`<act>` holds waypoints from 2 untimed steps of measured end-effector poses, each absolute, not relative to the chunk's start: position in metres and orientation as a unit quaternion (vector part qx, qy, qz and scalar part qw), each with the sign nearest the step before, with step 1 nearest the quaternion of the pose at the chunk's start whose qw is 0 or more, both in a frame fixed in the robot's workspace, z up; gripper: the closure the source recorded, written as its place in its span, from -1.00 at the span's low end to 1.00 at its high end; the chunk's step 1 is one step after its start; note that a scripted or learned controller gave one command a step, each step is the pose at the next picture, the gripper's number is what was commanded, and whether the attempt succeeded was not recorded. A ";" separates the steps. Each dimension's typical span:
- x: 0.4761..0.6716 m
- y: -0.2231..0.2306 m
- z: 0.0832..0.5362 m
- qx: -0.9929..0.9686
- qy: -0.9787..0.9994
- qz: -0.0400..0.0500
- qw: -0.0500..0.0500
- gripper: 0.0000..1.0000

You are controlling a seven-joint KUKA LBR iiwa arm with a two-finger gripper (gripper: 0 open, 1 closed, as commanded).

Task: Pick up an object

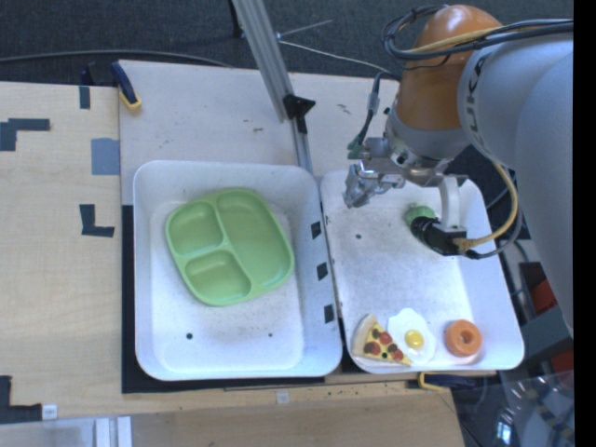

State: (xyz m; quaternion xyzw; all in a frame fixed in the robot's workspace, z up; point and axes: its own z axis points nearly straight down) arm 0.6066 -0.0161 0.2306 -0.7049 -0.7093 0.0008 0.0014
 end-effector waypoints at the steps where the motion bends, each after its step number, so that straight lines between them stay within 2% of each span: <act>1: 0.605 0.036 0.221 -0.705 -0.709 0.001 0.002 1.00; 2: 0.620 0.098 0.223 -0.704 -0.710 0.000 0.001 1.00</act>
